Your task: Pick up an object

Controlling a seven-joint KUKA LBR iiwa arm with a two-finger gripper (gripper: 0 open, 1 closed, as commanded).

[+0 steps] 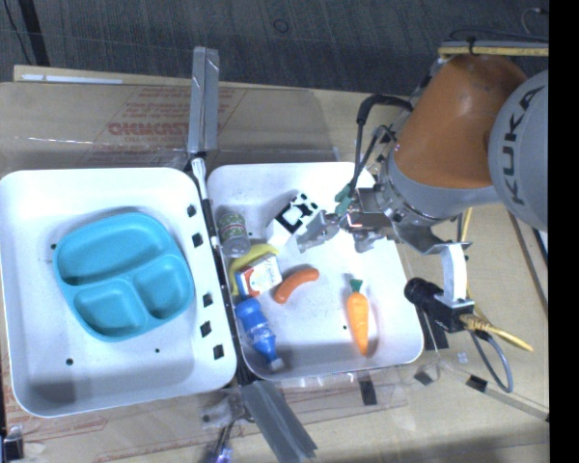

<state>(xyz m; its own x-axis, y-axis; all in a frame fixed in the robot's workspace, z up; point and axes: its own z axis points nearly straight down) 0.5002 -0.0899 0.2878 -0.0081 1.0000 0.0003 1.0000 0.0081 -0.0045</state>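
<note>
The right white bin (396, 355) holds several items. An orange-red sausage (295, 284) lies near its middle, and an orange carrot (359, 321) with a green top lies to the right of it. At the bin's left wall are a small can (233, 230), a yellow and white packet (256, 270) and a blue bottle (256, 331). My gripper (316, 231) hangs over the bin's upper middle, just above and right of the sausage, with a black-and-white marker (295, 212) beside it. I see nothing held in it.
The left white bin (19, 355) holds a blue divided plate (124, 274). The grey and orange arm (454, 143) covers the right bin's upper right corner. A black fitting with cables (434, 307) sits at the right bin's right rim.
</note>
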